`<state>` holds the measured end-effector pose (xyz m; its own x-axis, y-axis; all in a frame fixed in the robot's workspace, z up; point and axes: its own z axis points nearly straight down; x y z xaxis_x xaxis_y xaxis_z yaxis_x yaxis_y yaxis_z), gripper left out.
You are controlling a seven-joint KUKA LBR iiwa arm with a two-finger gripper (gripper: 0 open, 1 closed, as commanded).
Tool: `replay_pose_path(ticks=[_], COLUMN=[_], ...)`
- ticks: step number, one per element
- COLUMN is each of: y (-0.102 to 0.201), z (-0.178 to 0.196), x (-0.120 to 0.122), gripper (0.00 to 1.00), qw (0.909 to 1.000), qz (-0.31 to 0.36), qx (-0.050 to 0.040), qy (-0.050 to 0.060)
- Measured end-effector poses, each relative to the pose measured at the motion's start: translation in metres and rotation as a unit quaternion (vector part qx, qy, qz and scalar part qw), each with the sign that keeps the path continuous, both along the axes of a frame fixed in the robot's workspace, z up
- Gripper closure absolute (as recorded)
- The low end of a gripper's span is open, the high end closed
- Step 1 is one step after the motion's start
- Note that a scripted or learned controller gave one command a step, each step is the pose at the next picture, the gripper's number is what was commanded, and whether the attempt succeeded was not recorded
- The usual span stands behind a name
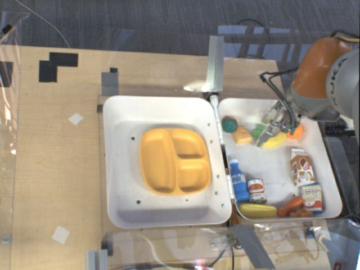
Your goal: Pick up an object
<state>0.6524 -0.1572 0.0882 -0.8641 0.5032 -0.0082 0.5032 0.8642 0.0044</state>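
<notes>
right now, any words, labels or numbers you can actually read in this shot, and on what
"KU", partial letters on the grey arm housing at the right edge; the rest is cut off.
Brown and white carton: print too blurred to read.
Small carton: too blurred.
Can label: too small.
Blue bottle label: unreadable.

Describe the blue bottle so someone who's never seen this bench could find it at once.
Look in the right-hand white bin, along its left wall beside the divider. The blue bottle lies there with its white cap pointing up the picture, next to a small red can. It is the bin's one blue item.
</notes>
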Motion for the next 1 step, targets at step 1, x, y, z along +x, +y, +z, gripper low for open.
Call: replay_pose_path(ticks=[1], y=[-0.0225], z=[0.0160], x=[-0.0008], gripper=[0.00], qw=[0.9959], qz=[-0.091], qx=[0.0001], qy=[0.000])
